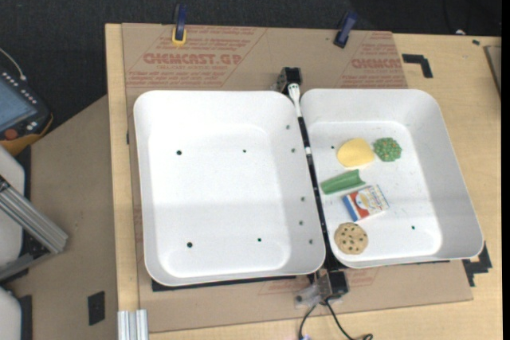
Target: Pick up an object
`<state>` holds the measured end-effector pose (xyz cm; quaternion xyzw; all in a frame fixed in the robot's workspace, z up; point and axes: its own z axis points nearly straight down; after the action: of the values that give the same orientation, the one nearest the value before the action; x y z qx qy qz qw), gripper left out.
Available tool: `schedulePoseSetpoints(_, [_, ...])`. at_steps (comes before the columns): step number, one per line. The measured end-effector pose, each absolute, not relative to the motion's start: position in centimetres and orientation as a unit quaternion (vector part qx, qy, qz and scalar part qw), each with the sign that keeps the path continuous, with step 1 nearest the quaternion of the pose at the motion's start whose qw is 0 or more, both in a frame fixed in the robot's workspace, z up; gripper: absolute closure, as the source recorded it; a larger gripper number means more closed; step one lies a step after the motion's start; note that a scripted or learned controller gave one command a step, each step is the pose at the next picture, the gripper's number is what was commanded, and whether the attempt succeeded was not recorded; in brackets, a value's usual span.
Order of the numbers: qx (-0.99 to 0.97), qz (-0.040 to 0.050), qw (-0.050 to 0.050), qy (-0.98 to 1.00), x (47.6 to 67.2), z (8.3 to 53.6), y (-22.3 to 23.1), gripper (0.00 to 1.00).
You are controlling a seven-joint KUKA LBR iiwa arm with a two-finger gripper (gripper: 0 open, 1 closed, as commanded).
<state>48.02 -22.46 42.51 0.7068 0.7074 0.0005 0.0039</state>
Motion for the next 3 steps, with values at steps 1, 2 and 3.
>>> schedulePoseSetpoints(1, [0.705,-0.0008,-0.003,0.709,48.1,36.3,-16.9,1.00])
schedulePoseSetpoints(2, [0.705,0.0018,0.002,0.709,48.0,38.4,-11.5,1.00])
schedulePoseSetpoints(3, [0.705,-0.0014,-0.003,0.709,47.9,33.4,-6.2,1.00])
